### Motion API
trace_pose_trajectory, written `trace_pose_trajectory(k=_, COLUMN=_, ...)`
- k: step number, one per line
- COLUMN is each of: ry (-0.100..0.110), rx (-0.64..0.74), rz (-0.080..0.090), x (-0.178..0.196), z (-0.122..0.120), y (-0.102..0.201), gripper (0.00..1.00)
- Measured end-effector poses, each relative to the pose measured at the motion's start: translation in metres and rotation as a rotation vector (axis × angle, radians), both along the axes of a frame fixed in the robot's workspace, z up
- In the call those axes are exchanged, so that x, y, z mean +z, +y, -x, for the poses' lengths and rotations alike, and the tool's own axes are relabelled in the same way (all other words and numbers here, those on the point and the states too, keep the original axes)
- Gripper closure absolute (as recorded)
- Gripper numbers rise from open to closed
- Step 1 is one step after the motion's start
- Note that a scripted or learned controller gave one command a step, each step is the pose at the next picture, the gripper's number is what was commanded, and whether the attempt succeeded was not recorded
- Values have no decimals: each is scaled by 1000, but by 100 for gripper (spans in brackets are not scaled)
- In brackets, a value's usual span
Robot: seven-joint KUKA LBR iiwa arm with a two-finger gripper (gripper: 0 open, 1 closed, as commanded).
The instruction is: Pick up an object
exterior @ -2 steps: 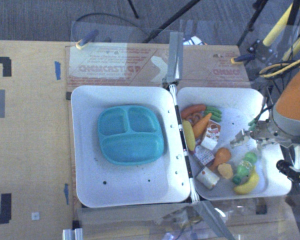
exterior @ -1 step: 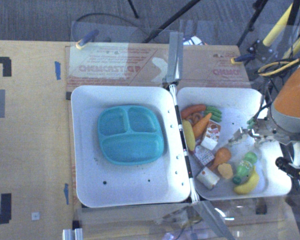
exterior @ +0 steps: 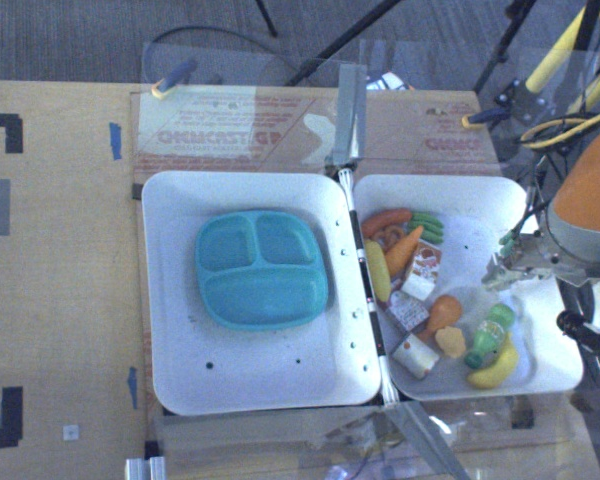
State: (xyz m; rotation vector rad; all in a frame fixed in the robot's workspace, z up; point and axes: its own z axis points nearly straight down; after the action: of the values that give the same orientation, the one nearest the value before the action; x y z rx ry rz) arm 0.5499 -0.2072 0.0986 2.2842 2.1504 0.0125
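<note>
Banana [exterior: 497, 369] lying lower-left to upper-right, gripper [exterior: 507, 268] above, grip state seemingly indiscernible

Arm [exterior: 586, 203] cut by right edge; claw [exterior: 507, 266] perhaps blurred.

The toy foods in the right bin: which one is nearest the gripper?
The green bottle, just below the gripper; the yellow banana lies farther down, the carrot farther left.

Pincer [exterior: 508, 268] low, arm angled, grip unclear
</note>
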Motion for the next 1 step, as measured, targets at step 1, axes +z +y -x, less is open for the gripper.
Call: trace_pose_trajectory(k=1, ry=2, rx=3, rz=-6, x=0, z=-1, y=3, gripper=0)
